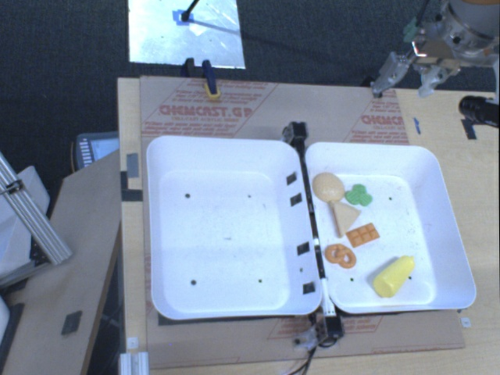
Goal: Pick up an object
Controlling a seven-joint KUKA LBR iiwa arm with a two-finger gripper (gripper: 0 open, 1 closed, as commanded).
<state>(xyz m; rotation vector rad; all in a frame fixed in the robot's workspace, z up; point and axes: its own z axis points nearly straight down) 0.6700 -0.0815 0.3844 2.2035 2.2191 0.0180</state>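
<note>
White right bin (437,170) held all five toys: yellow bottle (393,276), pretzel (341,255), cracker (362,234), ice-cream cone (334,196), green clover (359,195). My jaws (408,75) hung spread and empty above the worktop's far edge. No pick made.

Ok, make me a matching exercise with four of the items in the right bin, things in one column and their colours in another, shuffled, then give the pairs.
Things:
1. bottle
2. pretzel
3. leafy piece
4. waffle square

Colours:
A. green
B. orange with a grid pattern
C. yellow
D. brown-orange, looped

Pairs: 1-C, 2-D, 3-A, 4-B
</note>
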